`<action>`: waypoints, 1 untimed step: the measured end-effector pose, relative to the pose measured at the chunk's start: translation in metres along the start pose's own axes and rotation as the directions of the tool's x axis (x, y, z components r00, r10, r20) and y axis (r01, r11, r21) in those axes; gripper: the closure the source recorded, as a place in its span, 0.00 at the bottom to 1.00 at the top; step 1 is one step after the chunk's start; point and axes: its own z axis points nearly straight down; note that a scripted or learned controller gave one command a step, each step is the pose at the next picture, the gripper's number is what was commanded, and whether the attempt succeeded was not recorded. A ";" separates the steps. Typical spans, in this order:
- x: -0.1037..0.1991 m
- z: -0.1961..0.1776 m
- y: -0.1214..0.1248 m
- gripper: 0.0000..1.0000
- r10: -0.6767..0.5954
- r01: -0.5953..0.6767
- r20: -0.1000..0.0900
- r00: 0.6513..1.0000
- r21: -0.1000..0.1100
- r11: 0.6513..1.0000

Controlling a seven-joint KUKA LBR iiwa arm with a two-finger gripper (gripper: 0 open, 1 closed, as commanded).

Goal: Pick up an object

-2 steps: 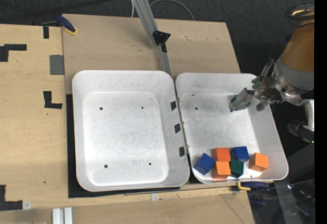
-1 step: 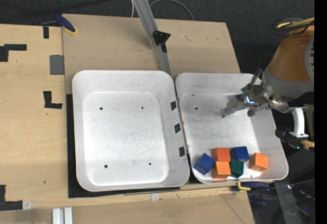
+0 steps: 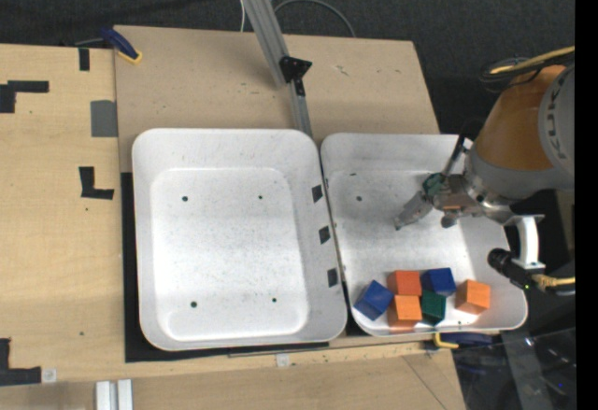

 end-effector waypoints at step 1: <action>0.000 -0.013 0.001 1.00 -0.001 0.001 0.000 1.000 -0.004 1.000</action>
